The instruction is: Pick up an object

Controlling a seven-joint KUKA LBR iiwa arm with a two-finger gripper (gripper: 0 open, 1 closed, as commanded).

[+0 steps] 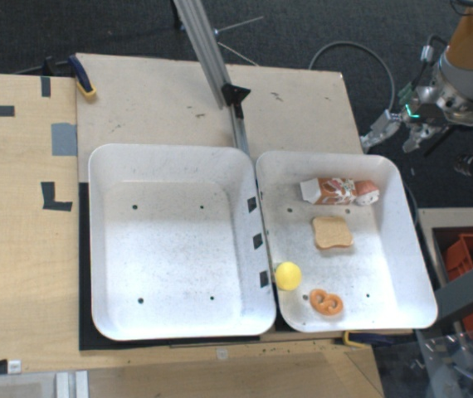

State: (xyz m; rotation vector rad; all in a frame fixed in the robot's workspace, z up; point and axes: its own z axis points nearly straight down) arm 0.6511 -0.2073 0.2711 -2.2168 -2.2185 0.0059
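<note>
Tan toast slice [332, 233] lies flat in the right bin [402, 222]; tool [402, 127] spread open, empty.

In the right bin [402, 222] before me: a red-and-white packet [340, 191] lying flat; a bread slice [332, 233]; a yellow ball [288, 275]; an orange pretzel [326, 303].

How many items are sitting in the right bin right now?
4: a red-and-white packet near the far wall, a bread slice mid-bin, a yellow ball by the left wall, a pretzel nearest.
</note>
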